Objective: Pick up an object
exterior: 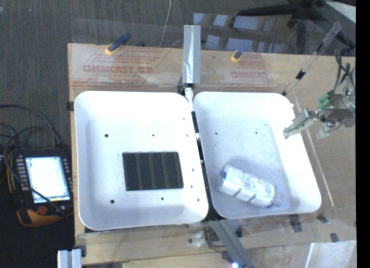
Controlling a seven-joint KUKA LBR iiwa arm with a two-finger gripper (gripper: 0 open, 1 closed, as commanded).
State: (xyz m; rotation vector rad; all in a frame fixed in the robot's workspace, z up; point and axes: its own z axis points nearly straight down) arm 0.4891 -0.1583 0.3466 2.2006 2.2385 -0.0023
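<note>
End effector (300,123), finger state indiscernible, hovers at right bin (254,102) edge; approach step; next, reach down toward bottle (247,186).

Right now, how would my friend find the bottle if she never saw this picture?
Find the two white bins side by side and pick the right bin. Near its front edge lies a plastic bottle on its side. It is clear and crinkly, unlike the flat dark panel in the left bin.

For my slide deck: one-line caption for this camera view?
Plastic bottle lying in right bin, dark ribbed panel in left bin.
</note>
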